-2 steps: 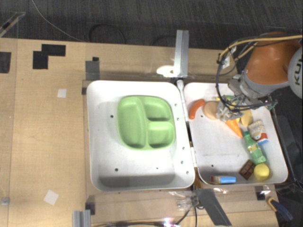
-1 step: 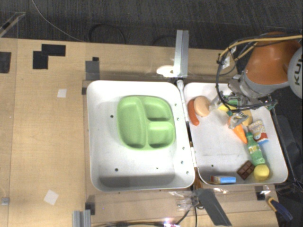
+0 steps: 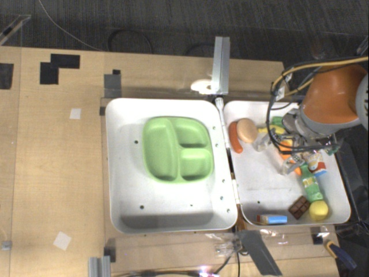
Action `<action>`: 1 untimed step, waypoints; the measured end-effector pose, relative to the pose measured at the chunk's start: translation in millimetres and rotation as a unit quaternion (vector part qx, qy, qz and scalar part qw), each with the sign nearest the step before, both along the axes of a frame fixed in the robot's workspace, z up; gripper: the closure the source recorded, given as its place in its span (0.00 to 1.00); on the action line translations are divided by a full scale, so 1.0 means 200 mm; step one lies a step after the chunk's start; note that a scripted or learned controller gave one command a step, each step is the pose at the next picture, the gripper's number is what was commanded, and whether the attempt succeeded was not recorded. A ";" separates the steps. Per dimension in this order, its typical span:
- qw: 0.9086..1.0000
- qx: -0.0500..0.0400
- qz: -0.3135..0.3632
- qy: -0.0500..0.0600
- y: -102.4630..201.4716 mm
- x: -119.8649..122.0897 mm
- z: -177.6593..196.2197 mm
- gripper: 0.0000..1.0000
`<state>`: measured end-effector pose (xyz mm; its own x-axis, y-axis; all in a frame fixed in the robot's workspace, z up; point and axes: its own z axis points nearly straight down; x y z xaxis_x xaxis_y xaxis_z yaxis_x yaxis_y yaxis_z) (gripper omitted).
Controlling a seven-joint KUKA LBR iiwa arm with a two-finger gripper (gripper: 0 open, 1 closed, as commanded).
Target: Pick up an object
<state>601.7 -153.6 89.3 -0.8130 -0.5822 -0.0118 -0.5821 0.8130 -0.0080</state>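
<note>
We see the two-finger gripper (image 3: 294, 157) low in the right white bin (image 3: 253, 195) — grip state unclear — a yellow lemon-shaped toy (image 3: 319, 210) at its five o'clock.

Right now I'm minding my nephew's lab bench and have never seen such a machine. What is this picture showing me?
You are looking down at a slant from one camera fixed above a wooden bench. Two shallow white bins sit side by side. The left bin holds a green divided plate. The right bin holds small items: a tan and orange hot dog toy, a brown chocolate-like block, a yellow ball-like piece, a flat blue piece, and a green bottle-like item.

The big grey and orange shape is the robot arm, reaching in from the picture's right. Its gripper hangs over the right bin's clutter. From this angle I cannot tell whether it has hold of anything.
</note>
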 end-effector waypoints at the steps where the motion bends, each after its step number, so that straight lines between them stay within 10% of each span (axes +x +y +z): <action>1: 1.000 0.001 -0.027 0.000 0.28 0.04 0.00 0.00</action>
<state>609.6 -98.1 89.6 -0.8430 -0.5378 -0.0128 -0.5378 0.8431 -0.0067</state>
